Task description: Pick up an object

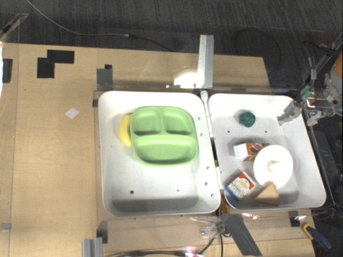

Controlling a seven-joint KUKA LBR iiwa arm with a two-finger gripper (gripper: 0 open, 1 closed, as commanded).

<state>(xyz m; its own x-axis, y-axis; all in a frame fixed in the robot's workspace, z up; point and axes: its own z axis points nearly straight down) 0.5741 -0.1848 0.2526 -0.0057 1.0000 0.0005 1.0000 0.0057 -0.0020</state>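
The right bin (311, 159) holds a dark green ball (247, 118) near its back. A white round plate (273, 165) lies in the middle, with a brown and white carton (247, 150) just left of it. At the front are a small colourful packet (239, 186) and a tan wedge (267, 193). My gripper (292, 113) hovers at the bin's back right corner, to the right of the green ball and apart from it. Nothing shows in its grasp.
The left bin (155, 191) carries a green divided tray (162, 134) with a yellow banana-like object (124, 130) tucked against its left side. A metal post (206, 63) stands behind the seam between the bins. Cables hang at the far right.
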